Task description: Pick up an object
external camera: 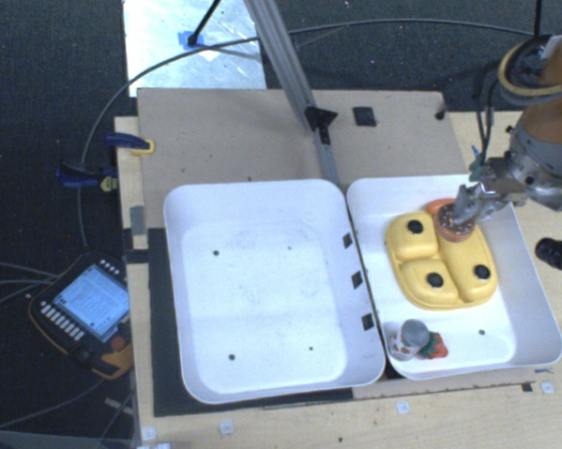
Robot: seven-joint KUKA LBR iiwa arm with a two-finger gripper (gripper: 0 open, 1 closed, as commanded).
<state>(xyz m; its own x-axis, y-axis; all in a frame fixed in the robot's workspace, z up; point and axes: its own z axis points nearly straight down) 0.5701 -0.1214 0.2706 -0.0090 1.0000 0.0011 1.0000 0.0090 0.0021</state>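
gripper right of centre, above right bin | opening: cannot tell, nothing seen held | target: yellow studded block just below, small reddish object at tip | risk: broad block slips; tip nudges instead

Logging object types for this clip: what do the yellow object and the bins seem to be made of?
The yellow object looks like moulded plastic or rubber: smooth, rounded lobes, soft sheen, dark round spots. The bins, as with the right bin, look like thin formed white plastic, matte, with rounded corners and raised rims. Neither is certain from this view.
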